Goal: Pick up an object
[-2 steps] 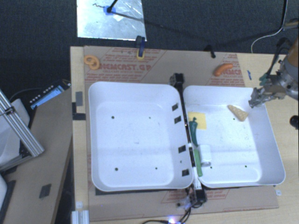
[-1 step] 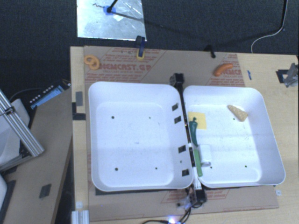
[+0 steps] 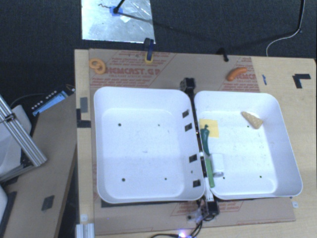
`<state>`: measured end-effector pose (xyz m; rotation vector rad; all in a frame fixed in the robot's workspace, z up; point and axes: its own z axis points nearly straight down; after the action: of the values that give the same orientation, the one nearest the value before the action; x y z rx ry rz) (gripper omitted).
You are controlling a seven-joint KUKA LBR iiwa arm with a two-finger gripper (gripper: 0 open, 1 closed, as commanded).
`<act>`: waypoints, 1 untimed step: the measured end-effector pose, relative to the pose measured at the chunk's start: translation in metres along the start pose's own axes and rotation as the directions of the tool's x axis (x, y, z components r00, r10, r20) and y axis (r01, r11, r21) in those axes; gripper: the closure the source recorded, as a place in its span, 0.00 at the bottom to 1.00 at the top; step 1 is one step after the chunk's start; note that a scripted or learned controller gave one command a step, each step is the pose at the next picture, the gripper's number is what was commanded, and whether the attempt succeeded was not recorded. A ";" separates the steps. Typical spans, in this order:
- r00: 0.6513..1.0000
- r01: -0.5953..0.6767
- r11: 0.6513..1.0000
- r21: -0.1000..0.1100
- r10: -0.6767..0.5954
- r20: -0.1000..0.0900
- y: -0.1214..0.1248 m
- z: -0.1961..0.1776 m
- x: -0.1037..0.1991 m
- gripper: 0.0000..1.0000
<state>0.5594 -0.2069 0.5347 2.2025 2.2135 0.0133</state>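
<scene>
While the right bin (image 3: 290,162) carries a green stick-like tool (image 3: 208,155), a yellow square (image 3: 209,128) and a tan wedge (image 3: 252,119), nothing is lifted. With no arm over the bench, I cannot tell the gripper's state; the whole pick remains.

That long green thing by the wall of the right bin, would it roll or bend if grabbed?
The green stick looks thin and straight, so probably stiff and light. Lying against the right bin's wall, it seems hard to grip. Whether it is round enough to roll is unclear.
</scene>
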 end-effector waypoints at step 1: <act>1.000 0.002 1.000 0.026 -0.002 -0.011 -0.038 0.094 0.052 1.00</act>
<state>0.5232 -0.1559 0.4397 2.2187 2.2340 -0.0035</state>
